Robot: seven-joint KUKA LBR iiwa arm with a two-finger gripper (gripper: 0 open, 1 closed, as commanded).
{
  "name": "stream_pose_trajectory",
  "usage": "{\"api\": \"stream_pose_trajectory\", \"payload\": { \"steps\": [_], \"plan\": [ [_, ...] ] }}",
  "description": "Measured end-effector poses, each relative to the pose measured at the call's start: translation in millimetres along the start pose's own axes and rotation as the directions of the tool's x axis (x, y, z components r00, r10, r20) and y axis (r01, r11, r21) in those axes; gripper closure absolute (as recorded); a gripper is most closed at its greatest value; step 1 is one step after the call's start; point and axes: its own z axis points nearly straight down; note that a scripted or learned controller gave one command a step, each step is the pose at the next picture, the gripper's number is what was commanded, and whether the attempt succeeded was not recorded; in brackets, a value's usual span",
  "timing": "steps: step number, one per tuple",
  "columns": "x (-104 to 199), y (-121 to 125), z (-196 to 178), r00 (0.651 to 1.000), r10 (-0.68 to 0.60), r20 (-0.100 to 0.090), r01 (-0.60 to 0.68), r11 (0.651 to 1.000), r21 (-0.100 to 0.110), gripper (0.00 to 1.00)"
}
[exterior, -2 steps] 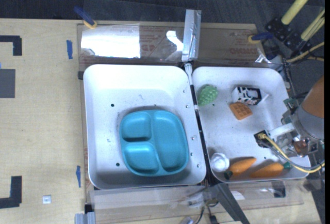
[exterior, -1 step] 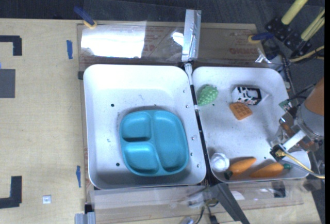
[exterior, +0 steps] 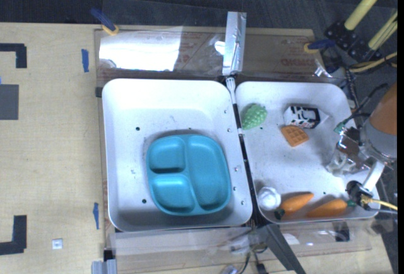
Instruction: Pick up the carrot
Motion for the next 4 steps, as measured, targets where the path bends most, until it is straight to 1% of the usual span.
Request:
{"api": "stream_pose_trajectory", "payload": {
  "steps": [1,2,3,4],
  "plan": [
    [103,1,1,0.999,-0.04,0.003,0.04,0.999,-0.017,1.0],
    [48,59,0,0.888,-0.459,0.017,0.459,0.888,-0.012,1.0],
    [62,54,-1,0.881,-0.472,0.0,0.472,0.881,-0.01,0.0],
    [65,-14,-38,0.88,-0.476,0.012,0.476,0.88,-0.006,0.0]
  ]
}}
